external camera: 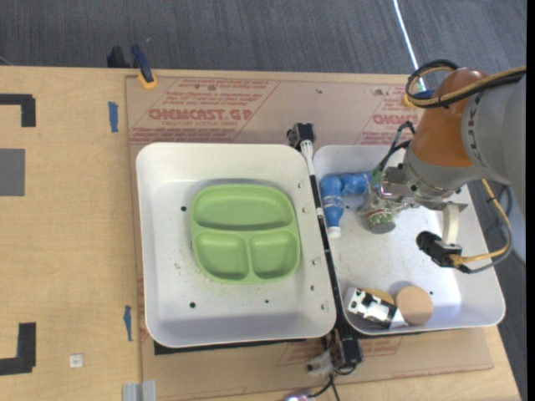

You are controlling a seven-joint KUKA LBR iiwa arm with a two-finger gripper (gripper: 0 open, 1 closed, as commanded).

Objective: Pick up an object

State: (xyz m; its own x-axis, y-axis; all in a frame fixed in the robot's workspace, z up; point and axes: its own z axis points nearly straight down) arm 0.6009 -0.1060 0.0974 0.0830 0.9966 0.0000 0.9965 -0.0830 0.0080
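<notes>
Tan ball (414,304) hugs right bin's (481,303) near rim; centre floor open.

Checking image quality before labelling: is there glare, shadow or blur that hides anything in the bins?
Camera view: even, soft light, mostly sharp. The white bins look bright but keep their edges; the green tray is crisp. The arm shades the right bin around the pincer, where small parts blur together; the blue object stays readable.

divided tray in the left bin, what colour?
Light green: the three-compartment plastic tray in the left white bin, clearest in the camera view.
</notes>
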